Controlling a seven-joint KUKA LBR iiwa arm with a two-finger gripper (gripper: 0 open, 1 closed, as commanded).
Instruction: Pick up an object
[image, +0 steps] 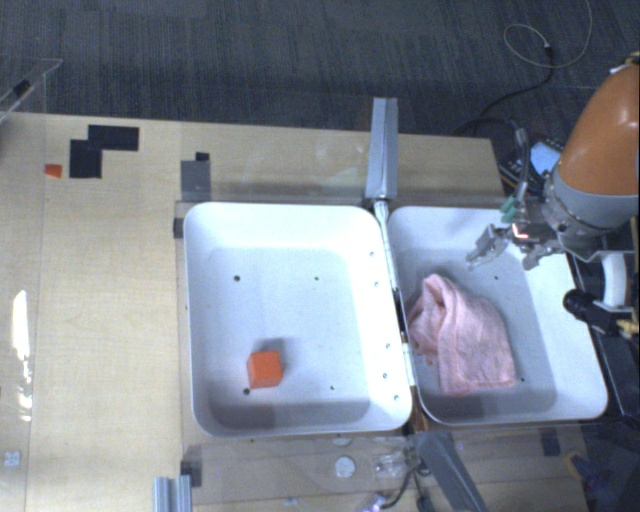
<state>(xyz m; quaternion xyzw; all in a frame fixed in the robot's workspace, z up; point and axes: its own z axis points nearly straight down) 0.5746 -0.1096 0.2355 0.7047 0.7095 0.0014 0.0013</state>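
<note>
Nearest the camera, bottom edge: metal bracket hardware (400, 468) at the front of the bench, right where the two bins meet. Light wood bench (100, 330) runs out to the left.

Left bin (215, 235), white and shallow, holds one small orange block (265, 369). It sits on the floor in the front-left part, near the front wall but not touching it. Few dark dots scattered on the bin floor.

Right bin (570, 380) sits just beside the left one, rims touching along the middle divider. A crumpled pink cloth (462, 335) lies in its left half, bunched up, left edge close against the divider wall, reaching toward the front of the bin.

Arm enters from the right, orange band (605, 130) on top, grey section below it. Gripper (505, 243) hangs over the back of the right bin, above bare white floor, apart from the cloth, up and right of it. Nothing seen between the fingers. Fingers small and blurry, cannot tell whether jaws are apart or together.

Far left of bench: black L-shaped patches (98, 147) and a tiny orange square (53, 171) beside them. Grey metal post (383, 150) stands behind the bins at the seam. Dark carpet (250, 50) beyond the bench, thin cable (545, 45) looped on it top right.
</note>
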